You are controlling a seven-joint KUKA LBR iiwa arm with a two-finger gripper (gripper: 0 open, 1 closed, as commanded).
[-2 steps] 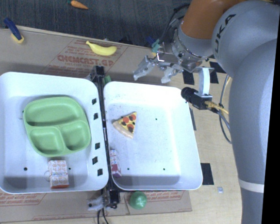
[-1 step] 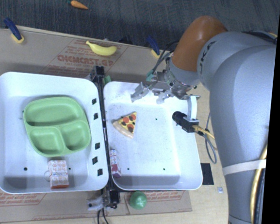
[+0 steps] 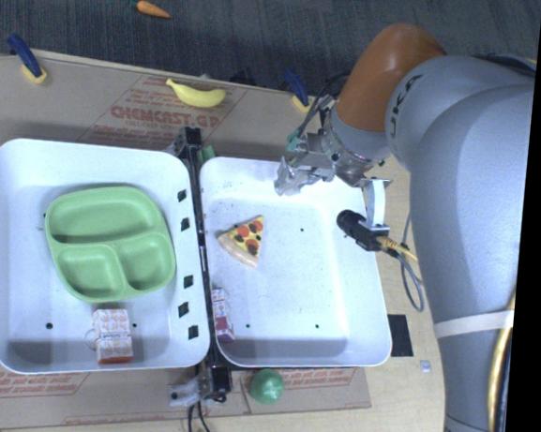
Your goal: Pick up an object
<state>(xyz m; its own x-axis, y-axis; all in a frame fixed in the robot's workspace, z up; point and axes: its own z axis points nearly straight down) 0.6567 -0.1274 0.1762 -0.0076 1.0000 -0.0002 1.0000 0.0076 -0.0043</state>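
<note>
pizza slice [image 3: 243, 238] flat in right bin [image 3: 335, 338]; end effector [image 3: 293, 177] above bin's far edge, grip state unclear

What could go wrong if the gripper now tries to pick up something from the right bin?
1. The gripper sits above the right bin's far edge, apart from the pizza slice; closing there would likely catch nothing.
2. The slice looks flat on the floor, so the fingers may slide over it.
3. The small packet lies against the wall by the divider, so the gripper might hit the wall.
</note>
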